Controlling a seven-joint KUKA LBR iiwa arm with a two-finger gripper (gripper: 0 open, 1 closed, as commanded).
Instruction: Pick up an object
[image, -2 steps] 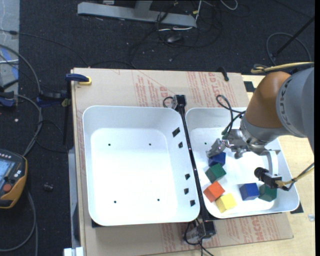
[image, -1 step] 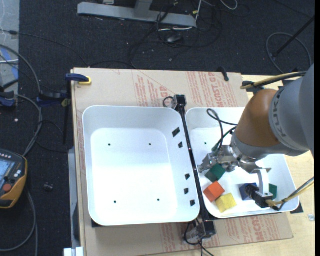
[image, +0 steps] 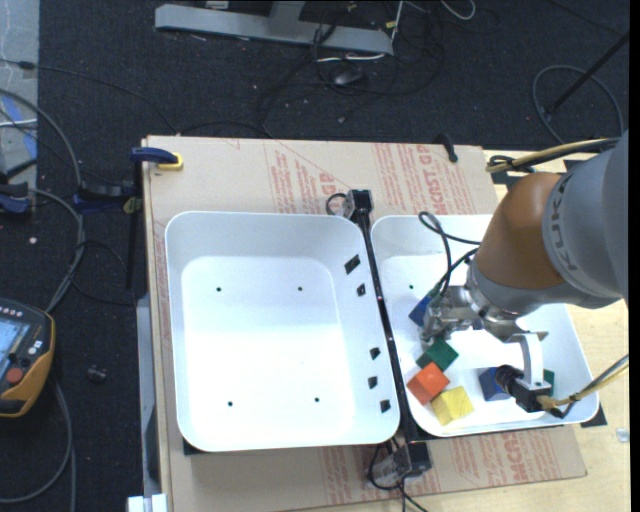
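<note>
Several small blocks lie in the right bin: a green one, an orange one, a yellow one and a dark blue one. Another blue piece peeks out at the gripper's left side. My gripper hangs low over the bin's middle, just above the green block, under the orange-banded wrist. The arm hides the bin's centre and far right.
The left bin stands beside the right one, and a black divider strip runs between them. Both rest on a cardboard sheet. A blue clamp grips the sheet's back left corner. Cables cross the dark floor.
</note>
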